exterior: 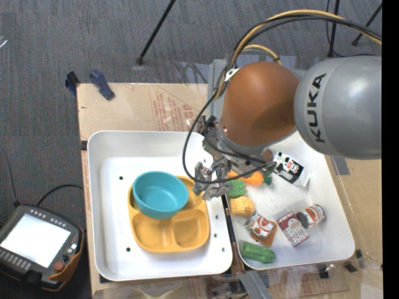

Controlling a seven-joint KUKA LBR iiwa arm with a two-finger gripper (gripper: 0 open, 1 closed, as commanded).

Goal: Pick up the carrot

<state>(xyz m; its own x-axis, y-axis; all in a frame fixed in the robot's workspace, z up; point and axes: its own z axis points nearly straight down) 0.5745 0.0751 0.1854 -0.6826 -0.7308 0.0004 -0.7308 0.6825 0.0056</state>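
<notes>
Camera view shows "KUKA" lettered on the grey arm (340,108), its tool (212,182), fingers' state indiscernible, beside the smooth orange plastic carrot (251,179).

tool (211,182) above bin divider | carrot (249,179) just beside it, right bin | teal bowl (160,194) on yellow tray (177,232)

Corn (241,205) just beside carrot (252,179)
</notes>
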